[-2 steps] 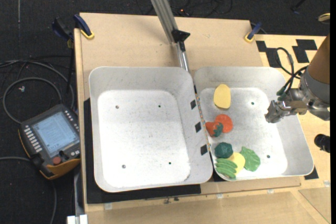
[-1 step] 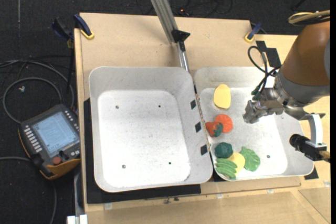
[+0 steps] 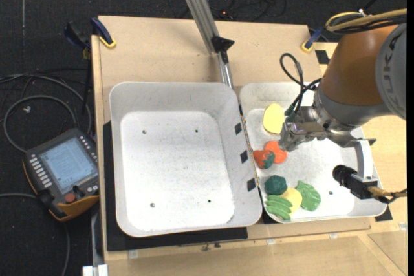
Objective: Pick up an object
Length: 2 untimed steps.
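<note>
In the right bin (image 3: 343,158) lie several toy foods. An orange-red vegetable with a green top (image 3: 268,155) rests near the bin's left wall. A pale yellow piece (image 3: 273,118) lies behind it. At the front sit a dark green broccoli-like piece (image 3: 276,185), a small yellow piece (image 3: 292,196), a light green leafy piece (image 3: 309,196) and a green pod (image 3: 279,207). My gripper (image 3: 289,139) hangs low over the bin, just right of the orange-red vegetable and close to it. Its fingertips are hidden by the wrist.
The left bin (image 3: 174,158) stands beside the right one, with black clips on the shared wall. A slanted metal pole (image 3: 197,0) crosses behind the bins. A black fitting (image 3: 352,181) sits at the right bin's front right. A teach pendant (image 3: 61,168) lies off the bench to the left.
</note>
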Available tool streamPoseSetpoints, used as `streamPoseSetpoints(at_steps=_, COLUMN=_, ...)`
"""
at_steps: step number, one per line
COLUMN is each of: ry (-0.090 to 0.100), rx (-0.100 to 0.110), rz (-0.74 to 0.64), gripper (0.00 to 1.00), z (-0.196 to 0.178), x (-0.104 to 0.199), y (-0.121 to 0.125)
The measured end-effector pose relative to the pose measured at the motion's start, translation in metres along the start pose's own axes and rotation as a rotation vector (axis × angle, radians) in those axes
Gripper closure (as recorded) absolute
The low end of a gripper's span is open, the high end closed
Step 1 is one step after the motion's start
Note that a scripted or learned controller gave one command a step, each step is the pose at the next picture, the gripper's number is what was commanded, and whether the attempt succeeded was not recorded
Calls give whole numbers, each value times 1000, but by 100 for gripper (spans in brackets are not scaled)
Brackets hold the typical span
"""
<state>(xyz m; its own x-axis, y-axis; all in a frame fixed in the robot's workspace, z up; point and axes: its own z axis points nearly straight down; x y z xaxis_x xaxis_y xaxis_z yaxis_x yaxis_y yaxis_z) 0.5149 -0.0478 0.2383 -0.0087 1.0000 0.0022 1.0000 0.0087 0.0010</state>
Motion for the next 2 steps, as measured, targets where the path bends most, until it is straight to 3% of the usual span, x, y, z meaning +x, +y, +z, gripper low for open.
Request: streamPoseSetpoints(at_steps=2, ry=-1, rx=4, rz=1, gripper=100, z=14, x=111, y=-6)
